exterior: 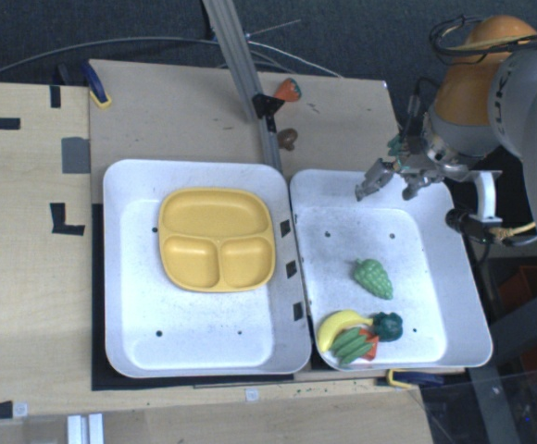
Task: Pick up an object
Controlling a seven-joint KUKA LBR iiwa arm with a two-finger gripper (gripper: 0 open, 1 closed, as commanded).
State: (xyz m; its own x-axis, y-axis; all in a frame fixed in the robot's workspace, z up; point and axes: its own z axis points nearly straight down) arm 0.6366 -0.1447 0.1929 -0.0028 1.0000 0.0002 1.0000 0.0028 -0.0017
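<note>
In the right bin (pixel 435 248) a green bunch of toy grapes (pixel 373 277) lies near the middle. At the bin's front edge a yellow banana (pixel 339 324) sits in a cluster with a green pod and red piece (pixel 355 342) and a dark green broccoli-like toy (pixel 389 326). My gripper (pixel 386 182) hangs over the bin's back rim, well behind the grapes. Its two fingers are spread apart with nothing between them.
A yellow divided plate (pixel 218 238) lies in the left bin (pixel 130 276). A grey metal bar (pixel 241 58) slants down to the join between the bins. The arm's grey and orange body (pixel 481 81) stands at the right, with a cable loop beside the bin.
</note>
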